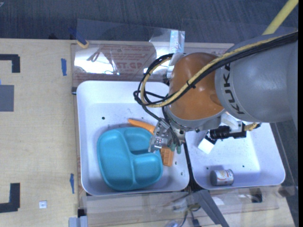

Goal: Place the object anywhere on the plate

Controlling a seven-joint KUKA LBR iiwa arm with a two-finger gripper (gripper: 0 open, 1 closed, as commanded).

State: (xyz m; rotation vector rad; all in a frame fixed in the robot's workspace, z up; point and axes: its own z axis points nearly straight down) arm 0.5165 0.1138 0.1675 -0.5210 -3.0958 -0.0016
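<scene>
A teal divided plate lies in the left bin, toward its front. An orange carrot-like piece rests just behind the plate's far rim. A second, shorter orange piece sits at the plate's right edge, directly under my gripper. The gripper hangs low over the right side of the plate, beneath the arm's orange band. The arm's wrist hides much of it, and the view does not settle whether the short orange piece is held.
The right bin holds a small silver can near its front and a white block by the arm. Black cables loop over the left bin's back. A wall divides the two bins.
</scene>
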